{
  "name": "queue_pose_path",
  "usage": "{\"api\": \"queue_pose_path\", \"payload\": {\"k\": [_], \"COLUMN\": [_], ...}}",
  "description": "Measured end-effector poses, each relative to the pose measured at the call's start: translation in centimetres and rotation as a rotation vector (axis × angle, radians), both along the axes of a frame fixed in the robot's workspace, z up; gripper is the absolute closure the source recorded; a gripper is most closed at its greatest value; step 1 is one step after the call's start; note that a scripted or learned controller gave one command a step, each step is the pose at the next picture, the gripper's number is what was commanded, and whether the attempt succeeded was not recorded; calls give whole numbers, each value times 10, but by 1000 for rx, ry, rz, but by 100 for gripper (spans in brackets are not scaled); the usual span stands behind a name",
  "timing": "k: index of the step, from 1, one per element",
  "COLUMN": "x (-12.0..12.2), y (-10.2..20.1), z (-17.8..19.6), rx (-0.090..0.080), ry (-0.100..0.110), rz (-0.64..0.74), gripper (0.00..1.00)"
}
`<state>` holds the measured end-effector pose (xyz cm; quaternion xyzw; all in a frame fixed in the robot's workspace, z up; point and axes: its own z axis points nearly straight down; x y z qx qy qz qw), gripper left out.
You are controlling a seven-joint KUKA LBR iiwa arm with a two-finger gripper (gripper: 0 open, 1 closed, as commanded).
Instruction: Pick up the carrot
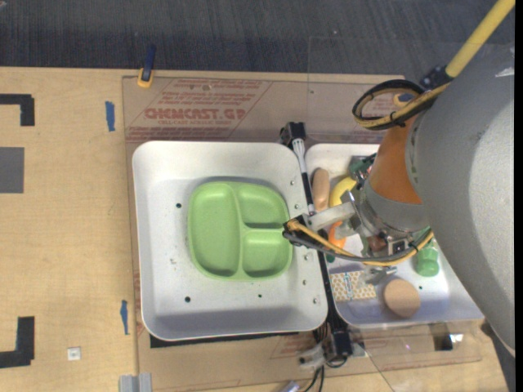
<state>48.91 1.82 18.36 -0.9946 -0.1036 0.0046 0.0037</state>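
Two white bins counted. The left bin (155,219) carries one green plate (221,227) with three compartments.

In the right bin (445,292) I make out six items:
- one carrot (337,237) at 9 o'clock by the dividing wall, mostly hidden, only an orange patch visible
- one brown roll (321,188) at 10 o'clock
- one yellow piece (344,189) just beside the roll
- one patterned packet (351,286) at 7 o'clock
- one tan egg (401,298) at 6 o'clock
- one green piece (425,261) at 4 o'clock

The gripper (377,239) sits low at the carrot's 3 o'clock. I cannot tell whether it is open or closed, or whether it touches the carrot.
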Motion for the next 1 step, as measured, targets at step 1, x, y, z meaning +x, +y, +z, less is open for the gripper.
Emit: {"api": "queue_pose_path", "payload": {"k": [1], "x": [0], "y": [-1], "z": [0], "rx": [-1], "ry": [1], "rz": [0], "gripper": [0]}}
